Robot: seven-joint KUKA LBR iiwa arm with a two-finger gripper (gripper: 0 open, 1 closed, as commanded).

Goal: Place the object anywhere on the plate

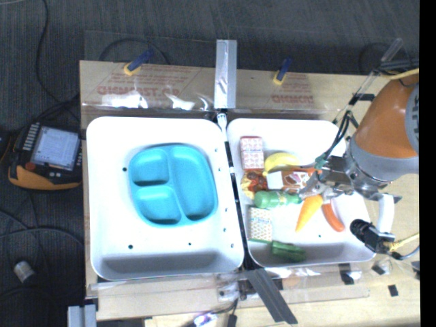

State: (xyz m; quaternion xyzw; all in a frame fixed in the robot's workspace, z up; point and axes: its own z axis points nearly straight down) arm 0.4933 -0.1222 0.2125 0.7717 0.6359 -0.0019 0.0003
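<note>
A blue divided plate [170,182] lies in the left white bin [109,251]. The right white bin [354,254] holds several toy foods: a yellow banana [281,161], an orange carrot [308,212], a green bottle-like piece [272,198], a pink box [251,152] and a red-and-white piece [294,178]. My gripper [320,179] hangs low over the right half of the right bin, just above the carrot and beside the red-and-white piece. The wrist hides what is under it. Nothing lies on the plate.
A red-orange piece [333,218], a green-and-white packet [261,224] and a dark green piece [287,251] also lie in the right bin. The ridge between the bins [231,182] runs between gripper and plate. A black handheld device [51,152] sits on the floor at left.
</note>
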